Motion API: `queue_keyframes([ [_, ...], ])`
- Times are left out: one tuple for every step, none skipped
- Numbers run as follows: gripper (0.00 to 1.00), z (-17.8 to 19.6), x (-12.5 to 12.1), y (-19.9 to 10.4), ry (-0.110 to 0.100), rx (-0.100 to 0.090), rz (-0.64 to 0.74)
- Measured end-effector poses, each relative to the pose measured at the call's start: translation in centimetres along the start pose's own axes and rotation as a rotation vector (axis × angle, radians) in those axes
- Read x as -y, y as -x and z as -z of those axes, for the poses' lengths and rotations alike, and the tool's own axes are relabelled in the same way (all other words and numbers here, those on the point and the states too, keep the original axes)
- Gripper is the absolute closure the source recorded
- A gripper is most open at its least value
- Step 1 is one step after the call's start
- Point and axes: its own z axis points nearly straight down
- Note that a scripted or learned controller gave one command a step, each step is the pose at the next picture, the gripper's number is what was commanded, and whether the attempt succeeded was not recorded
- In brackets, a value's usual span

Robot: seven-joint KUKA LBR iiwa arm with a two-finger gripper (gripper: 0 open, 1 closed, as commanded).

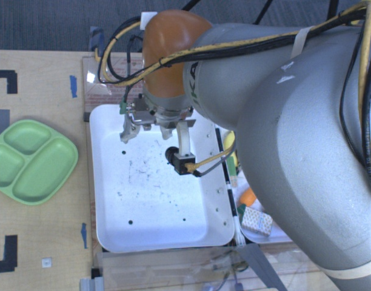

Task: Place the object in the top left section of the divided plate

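Overhead, a grey arm with an orange band reaches from the right over the left white bin (113,223), its gripper (154,135) hanging low above the scuffed floor, probably mid-search. Whether it grips anything I cannot tell. The green divided plate (58,174) lies well apart on the bench to the left, its sections bare. Candidate objects (an orange piece (248,196), a speckled white block (257,222)) sit in the right bin, part hidden by the arm

Slanted overhead view of both bins (106,223)
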Motion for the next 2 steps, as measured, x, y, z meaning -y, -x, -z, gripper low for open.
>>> queue_keyframes([
  [1.00, 1.1, -0.1, 0.1, 0.002, -0.001, -0.003],
  [1.00, 7.4, -4.4, 0.2, 0.003, 0.000, -0.238],
])
